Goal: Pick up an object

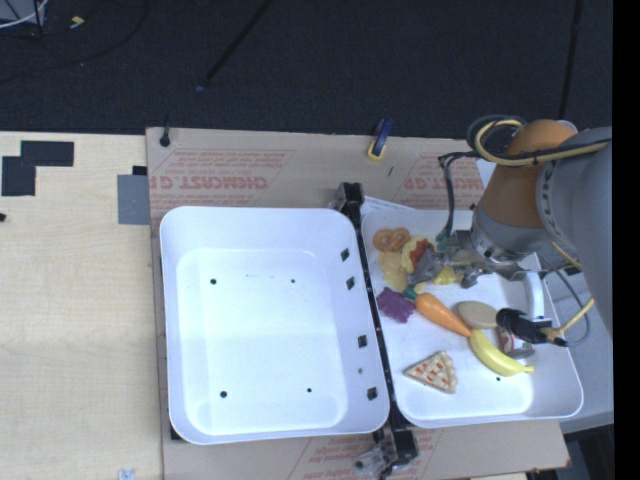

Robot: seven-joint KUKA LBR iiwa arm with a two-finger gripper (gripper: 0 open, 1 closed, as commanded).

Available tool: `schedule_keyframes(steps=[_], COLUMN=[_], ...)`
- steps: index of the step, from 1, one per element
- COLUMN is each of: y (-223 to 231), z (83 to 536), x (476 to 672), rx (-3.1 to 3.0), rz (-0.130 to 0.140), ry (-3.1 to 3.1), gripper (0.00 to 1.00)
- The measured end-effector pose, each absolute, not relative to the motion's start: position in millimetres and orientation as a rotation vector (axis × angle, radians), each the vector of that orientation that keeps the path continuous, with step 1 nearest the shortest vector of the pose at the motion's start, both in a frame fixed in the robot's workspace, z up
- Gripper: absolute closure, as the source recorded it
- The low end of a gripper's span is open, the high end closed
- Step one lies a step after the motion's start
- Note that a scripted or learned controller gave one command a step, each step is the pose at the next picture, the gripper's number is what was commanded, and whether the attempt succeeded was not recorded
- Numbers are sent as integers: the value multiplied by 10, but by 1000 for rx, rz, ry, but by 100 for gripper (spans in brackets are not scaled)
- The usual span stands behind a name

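Over the right bin, hand touches yellow toy; its grip cannot be told.

1. We log a single fixed camera, mounted above the bench, looking down at a slant.
2. Both white bins sit in frame at moderate range.
3. The arm enters from the view's right side.

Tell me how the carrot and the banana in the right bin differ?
The carrot is orange and straight, tapering to a point; the banana is yellow and curved. The carrot lies mid-bin beside a purple piece; the banana lies nearer the bin's right wall. Both lie flat, slanting the same way.
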State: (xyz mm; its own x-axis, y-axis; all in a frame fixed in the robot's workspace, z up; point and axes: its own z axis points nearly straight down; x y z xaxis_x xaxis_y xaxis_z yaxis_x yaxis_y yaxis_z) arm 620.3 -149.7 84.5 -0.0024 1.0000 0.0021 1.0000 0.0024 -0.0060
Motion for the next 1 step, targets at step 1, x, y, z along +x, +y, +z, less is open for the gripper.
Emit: schedule_keyframes(steps=[1], y=[-1518], z=[973], x=[6204], rx=[-2217], rz=[4], ry=[-2219], gripper=[100])
